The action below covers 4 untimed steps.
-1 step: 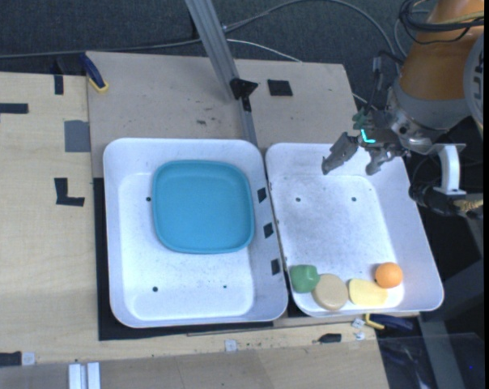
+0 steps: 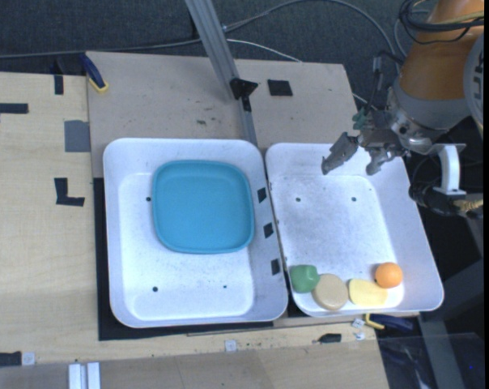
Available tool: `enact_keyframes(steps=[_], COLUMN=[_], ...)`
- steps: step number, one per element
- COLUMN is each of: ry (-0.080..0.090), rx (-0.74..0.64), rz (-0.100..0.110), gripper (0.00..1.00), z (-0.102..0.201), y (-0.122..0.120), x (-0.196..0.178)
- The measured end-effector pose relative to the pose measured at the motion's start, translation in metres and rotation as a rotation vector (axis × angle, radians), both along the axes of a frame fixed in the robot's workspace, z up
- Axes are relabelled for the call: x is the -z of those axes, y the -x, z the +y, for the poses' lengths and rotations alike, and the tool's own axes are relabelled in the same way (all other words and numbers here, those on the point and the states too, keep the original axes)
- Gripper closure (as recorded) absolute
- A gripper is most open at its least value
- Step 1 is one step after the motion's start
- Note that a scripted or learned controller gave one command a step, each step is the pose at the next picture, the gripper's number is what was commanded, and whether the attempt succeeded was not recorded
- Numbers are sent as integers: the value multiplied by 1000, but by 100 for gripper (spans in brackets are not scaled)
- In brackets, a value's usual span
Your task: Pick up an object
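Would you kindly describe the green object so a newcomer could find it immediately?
Look in the right-hand white bin, along its near edge, where four small things lie in a row. The green object is the leftmost, beside a tan round piece, and the only green one.

A robotics lab: a taped wooden tabletop [image 2: 34,217], two white bins [image 2: 123,217], loose cables [image 2: 309,10], a metal mounting pole [image 2: 220,47].

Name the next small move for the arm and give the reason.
Probably carry the pincer toward the right bin's near edge: it hangs open over the far end, while the green piece, tan piece, yellow piece and orange ball cluster there.
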<state>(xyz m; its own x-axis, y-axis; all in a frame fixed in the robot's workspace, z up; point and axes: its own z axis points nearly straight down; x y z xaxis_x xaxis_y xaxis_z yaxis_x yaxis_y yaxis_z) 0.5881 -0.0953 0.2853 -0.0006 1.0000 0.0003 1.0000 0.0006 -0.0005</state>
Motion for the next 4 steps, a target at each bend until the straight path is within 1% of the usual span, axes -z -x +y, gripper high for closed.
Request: enact_keyframes(steps=[1,2,3,4], ry=[0,0,0,0], rx=[0,0,0,0], rz=[2,3,2,1], gripper=[0,0,0,100], z=[6,10,3,3], y=[1,11,18,18], x=[44,95,145,134])
